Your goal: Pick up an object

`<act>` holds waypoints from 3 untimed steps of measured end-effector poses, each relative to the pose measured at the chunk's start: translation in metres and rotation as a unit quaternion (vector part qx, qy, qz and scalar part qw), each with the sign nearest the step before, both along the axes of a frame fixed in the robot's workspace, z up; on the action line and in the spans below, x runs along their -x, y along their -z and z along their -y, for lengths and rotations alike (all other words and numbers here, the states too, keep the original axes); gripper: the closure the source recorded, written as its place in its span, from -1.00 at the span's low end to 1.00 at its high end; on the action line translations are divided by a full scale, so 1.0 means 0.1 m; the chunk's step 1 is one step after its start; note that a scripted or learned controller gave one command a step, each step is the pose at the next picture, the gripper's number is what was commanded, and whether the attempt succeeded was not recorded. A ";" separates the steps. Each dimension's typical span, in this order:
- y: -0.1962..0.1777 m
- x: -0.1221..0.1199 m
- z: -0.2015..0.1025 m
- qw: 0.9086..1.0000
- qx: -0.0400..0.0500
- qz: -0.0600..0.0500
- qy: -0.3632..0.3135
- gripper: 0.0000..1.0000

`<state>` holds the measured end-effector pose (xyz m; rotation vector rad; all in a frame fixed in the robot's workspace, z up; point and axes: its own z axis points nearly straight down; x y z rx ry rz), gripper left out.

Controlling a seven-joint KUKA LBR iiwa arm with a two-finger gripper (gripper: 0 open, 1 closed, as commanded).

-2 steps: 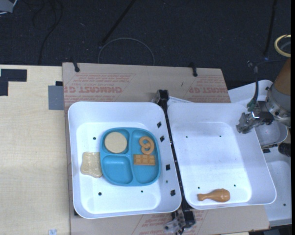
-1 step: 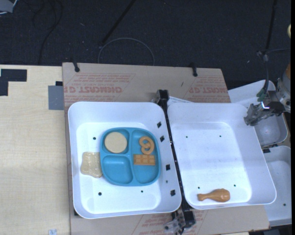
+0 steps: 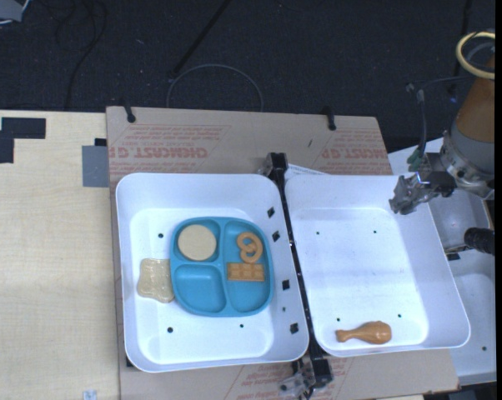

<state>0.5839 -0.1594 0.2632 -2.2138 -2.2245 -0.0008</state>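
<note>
gripper (image 3: 404, 200) hovers at the far right rim of the right bin (image 3: 376, 223), and whether it's open or closed i can't tell. the drumstick (image 3: 364, 333) lies well apart, at the near wall (a rounded, rolling shape), so a descent could pinch it against the wall or skid it away.

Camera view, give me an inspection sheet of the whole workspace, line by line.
Surface: cardboard sheet on a pale wooden bench, bearing the left bin and right bin.
Job's things: blue divided tray in the left bin with a round cracker, pretzel and waffle piece; toast slice beside the tray; drumstick in the right bin.
Clutter: nothing seen.
Grippers: hand over the right bin's far right corner, holding nothing.
Cables: black cables on dark floor beyond.
Surroundings: black markers on the bench.
</note>
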 end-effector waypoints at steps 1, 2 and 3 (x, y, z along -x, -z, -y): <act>0.18 0.08 -0.51 1.000 0.000 -0.001 0.001 1.00; 0.33 0.11 -1.06 1.000 0.000 -0.002 0.000 1.00; 0.36 0.23 -1.67 1.000 0.000 -0.002 0.000 1.00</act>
